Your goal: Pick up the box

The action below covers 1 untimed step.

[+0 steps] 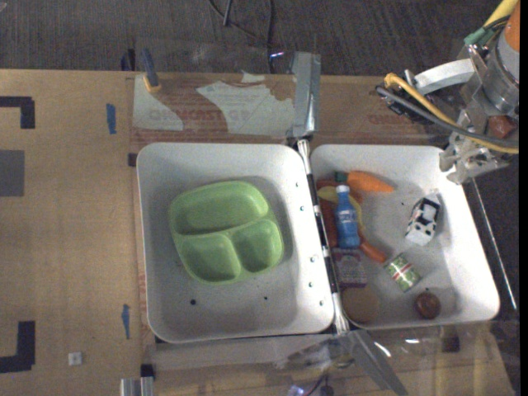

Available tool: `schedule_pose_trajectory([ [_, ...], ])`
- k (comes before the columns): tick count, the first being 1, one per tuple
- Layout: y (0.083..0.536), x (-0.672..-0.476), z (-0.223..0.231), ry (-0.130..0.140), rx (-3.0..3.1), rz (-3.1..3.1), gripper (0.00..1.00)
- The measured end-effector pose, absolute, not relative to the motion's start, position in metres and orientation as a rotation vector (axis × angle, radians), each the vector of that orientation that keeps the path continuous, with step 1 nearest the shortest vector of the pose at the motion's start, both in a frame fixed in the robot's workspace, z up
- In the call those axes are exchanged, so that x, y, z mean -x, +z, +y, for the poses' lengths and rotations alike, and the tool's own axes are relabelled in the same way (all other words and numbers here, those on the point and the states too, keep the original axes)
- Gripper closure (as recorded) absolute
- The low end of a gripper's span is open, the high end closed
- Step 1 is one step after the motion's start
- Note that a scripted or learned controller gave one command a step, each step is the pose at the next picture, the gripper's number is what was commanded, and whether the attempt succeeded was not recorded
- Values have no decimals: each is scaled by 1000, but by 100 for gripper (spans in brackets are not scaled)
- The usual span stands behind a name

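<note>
2 bins: right bin point(474, 246) cluttered; left bin point(157, 180) holds green tray point(227, 229).
Box: your black-and-white box point(423, 219) lies alone.
Gripper: gripper point(470, 159) at rim, finger state unclear.
Risk: tilted box could slip on descent.

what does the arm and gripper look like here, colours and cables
The arm is grey metal with an orange band showing at the top right corner. Yellow and black cables loop off its left side beside a white bracket. The gripper below is pale grey metal.

Lab: taped bench point(66, 221), cabled robot arm point(487, 81).
</note>
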<state>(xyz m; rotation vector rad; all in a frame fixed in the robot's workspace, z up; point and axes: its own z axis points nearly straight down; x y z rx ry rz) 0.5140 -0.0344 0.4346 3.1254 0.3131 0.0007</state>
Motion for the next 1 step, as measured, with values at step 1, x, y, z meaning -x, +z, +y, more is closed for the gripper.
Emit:
schedule_pose_trajectory([
  [1,444,-515,-34,2,-3125,312,100],
])
